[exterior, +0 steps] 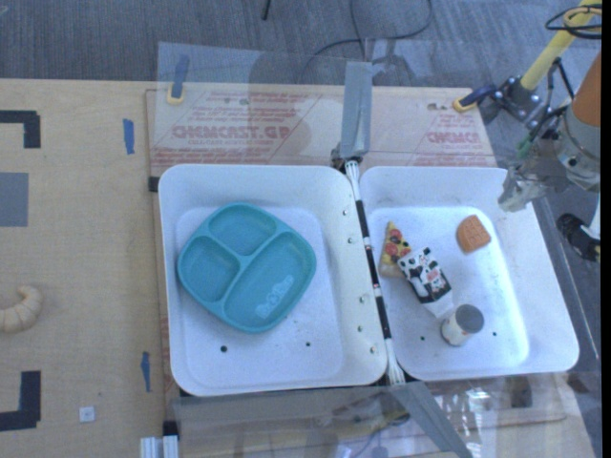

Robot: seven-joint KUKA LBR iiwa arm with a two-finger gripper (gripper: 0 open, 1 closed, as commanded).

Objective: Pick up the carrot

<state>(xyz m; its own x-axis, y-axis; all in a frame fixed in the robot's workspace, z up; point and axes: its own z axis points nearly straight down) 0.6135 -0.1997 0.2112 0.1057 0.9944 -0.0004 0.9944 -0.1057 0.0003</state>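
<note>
Okay, I'm looking at the right bin [549, 351], and the thing I take for the carrot [473, 234] is the small orange lump in its upper middle, lying flat on the white floor with bare space all round it. It's stubby from up here, so I can't read a clear long axis; if anything, it looks a touch taller than it is wide in the frame. The gripper [518, 191] sits at the right bin's upper right corner, about over the rim, with the arm [578, 136] coming in from the right edge of the frame. So the carrot lies down and to the left of the gripper, near but apart, and that's the line I judge the next move has to follow. I can't tell whether the gripper is spread or closed; its tip is a pale grey blur against the white bin, and nothing shows as held. The nearest neighbours are the cow toy [424, 276] and the pizza slice [392, 246], left of the carrot and apart from it, with a small cylinder [461, 323] lower down. The blue plate [246, 266] sits in the left bin [191, 370], well out of the way.
</note>
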